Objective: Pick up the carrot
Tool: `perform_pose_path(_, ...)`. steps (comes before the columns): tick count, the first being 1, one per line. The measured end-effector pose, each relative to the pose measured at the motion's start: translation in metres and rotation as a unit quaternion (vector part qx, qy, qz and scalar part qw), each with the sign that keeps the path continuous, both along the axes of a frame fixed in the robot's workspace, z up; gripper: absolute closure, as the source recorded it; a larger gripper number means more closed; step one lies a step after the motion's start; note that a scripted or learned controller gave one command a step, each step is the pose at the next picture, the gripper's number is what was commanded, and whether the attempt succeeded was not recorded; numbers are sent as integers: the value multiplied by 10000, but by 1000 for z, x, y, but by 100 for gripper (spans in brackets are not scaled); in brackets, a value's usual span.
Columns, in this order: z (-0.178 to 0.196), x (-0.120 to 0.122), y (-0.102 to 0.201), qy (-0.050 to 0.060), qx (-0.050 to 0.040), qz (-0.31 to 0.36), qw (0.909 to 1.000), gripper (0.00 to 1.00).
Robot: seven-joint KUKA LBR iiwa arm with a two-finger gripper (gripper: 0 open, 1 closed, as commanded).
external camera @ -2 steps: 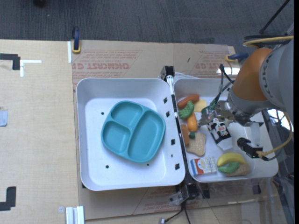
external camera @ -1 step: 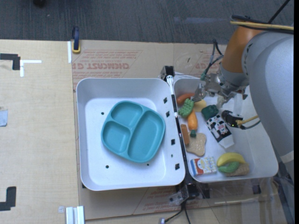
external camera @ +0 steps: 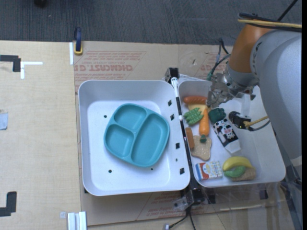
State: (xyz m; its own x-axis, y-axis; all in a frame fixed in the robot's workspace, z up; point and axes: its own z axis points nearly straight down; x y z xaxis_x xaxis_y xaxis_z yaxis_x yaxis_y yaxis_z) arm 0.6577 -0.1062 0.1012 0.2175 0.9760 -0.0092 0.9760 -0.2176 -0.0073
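Milk carton and a yellow-green fruit, likely a mango or banana, sit at the near end of the right bin, well below the pincer. Whether the pincer is released or clenched cannot be told from this slanted view; it hangs low over the bin's far end with nothing visibly held. Carrot lies just below and slightly left of it, long axis running toward the camera, close-packed: a green leafy piece touching on its far left, a dark green item just right, a toast-like slice at its near tip. Risk, as I judge it: descent here lands on the wrong toy, since an orange-red sausage-like piece sits left of the pincer and looks much like the target. Crowding could also nudge neighbours or pinch two things at once. Cow-patterned carton lies below-right of the pincer; a thin brown stick rests against the bin's left wall. Left bin, well to the pincer's left, holds a teal divided plate, compartments bare.
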Motion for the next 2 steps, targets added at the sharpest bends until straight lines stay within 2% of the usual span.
perform_pose_path(1, 0, 0, 0, 2, 0, -2, 10000, 0)
perform_pose_path(2, 9, 0, 0, 1, -19, 35, 10000, 100)
